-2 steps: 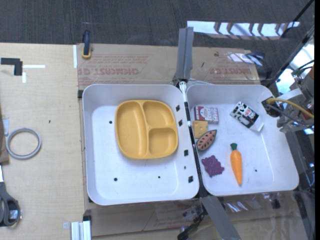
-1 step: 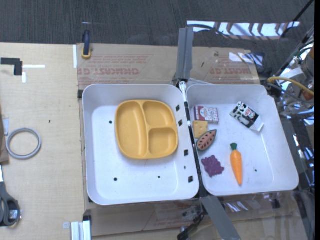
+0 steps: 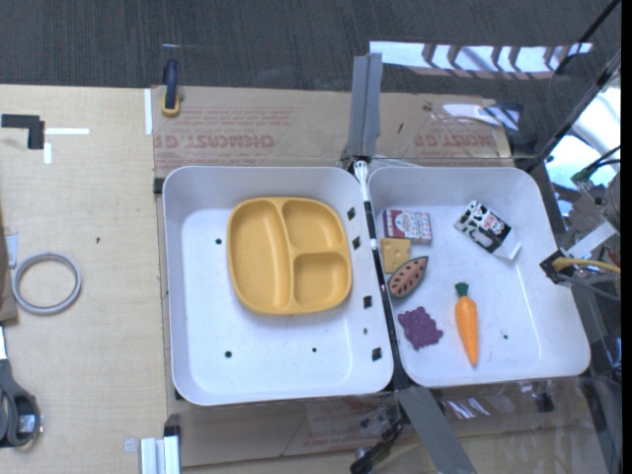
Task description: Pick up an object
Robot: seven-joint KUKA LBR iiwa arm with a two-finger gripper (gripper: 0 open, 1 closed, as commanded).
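1. The carrot (image 3: 466, 322) lies in the right bin (image 3: 528, 294), toward its near side, long axis running near to far.
2. Arm hardware (image 3: 583, 262) sits at the bin's right rim, so the carrot lies to its left.
3. I cannot tell how the gripper stands.

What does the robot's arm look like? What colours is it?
By the right-hand shallow white plastic bin you can see pale grey angular metal pieces, thin black cables looping above them, and a small yellow-orange patch on a dark tip. It is too small and cut off to make out more.
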